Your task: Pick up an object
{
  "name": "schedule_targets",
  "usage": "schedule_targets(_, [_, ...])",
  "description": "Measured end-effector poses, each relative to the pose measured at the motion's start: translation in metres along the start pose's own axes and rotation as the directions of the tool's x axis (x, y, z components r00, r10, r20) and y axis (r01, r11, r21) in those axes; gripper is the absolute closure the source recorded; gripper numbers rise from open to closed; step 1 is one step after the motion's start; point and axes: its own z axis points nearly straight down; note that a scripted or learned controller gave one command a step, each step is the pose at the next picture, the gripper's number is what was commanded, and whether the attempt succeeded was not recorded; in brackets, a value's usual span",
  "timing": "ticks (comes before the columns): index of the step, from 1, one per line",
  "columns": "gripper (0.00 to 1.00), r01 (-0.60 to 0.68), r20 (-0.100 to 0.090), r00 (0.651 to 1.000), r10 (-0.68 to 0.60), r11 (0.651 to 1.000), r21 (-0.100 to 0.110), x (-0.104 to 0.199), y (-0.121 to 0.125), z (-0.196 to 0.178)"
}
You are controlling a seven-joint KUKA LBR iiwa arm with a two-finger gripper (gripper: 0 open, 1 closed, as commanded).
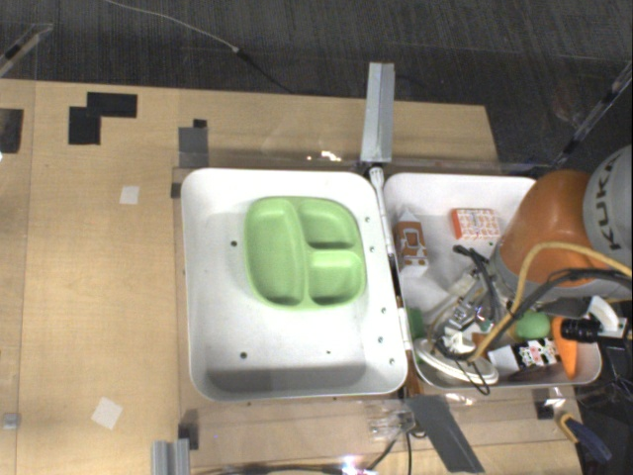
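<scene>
Jaws (465, 327) low in the right bin (435, 188), down at its near end among cables and clutter; cannot tell how they stand, since the wrist hardware and wiring hide them. Arm (554, 221) comes in from the right, orange band over the bin's right half. Just right of the jaws: a small green object (534, 323), an orange piece (568, 349), and a black-and-white printed item (535, 354), all close together against the near right corner. Under the jaws a pale rounded thing (450, 364) lies on the bin floor, identity unclear. Farther back in the same bin, well apart from the jaws: a red-and-white patterned packet (477, 224) near the far wall, and a white packet with brown print (410, 245) beside the dividing wall. Left bin (208, 295) holds a green divided tray (302, 250), three compartments, upside toward the camera, sitting about mid-bin. Both bins rest side by side on the wooden worktop (89, 285).
</scene>
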Motion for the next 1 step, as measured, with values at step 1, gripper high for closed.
schedule_targets(1, [1.0, 0.008, -0.01, 1.0, -0.008, 1.0, 0.002, 0.0018, 0.0008, -0.0095])
